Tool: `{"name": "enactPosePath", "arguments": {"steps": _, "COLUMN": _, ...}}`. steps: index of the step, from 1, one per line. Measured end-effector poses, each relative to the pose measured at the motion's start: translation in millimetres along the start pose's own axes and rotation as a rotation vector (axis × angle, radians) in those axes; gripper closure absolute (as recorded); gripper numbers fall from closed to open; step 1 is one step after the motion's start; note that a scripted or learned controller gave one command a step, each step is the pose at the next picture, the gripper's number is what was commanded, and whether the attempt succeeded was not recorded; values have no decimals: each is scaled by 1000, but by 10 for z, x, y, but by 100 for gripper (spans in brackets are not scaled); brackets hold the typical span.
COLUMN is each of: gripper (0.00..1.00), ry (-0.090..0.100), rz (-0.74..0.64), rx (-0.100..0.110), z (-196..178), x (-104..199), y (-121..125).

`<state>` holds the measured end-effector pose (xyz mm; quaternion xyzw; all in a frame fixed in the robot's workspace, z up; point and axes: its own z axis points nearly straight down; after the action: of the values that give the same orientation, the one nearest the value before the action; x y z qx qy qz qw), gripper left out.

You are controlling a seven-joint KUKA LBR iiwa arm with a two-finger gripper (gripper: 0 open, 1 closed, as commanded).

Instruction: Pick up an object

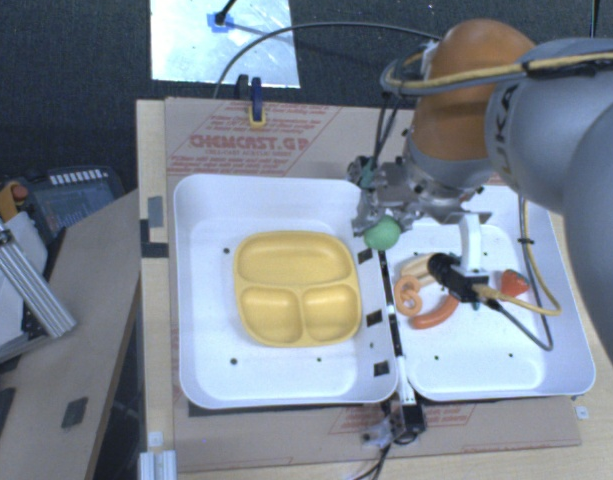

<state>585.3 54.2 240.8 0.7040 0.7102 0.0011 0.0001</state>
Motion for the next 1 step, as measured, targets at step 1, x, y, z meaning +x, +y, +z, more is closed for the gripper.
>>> {"name": "enactPosePath", "arguments": {"steps": 1, "gripper": 100, "ry": 0, "rz": 0, "rx": 0, "z": 188, "x": 441, "y": 126}}
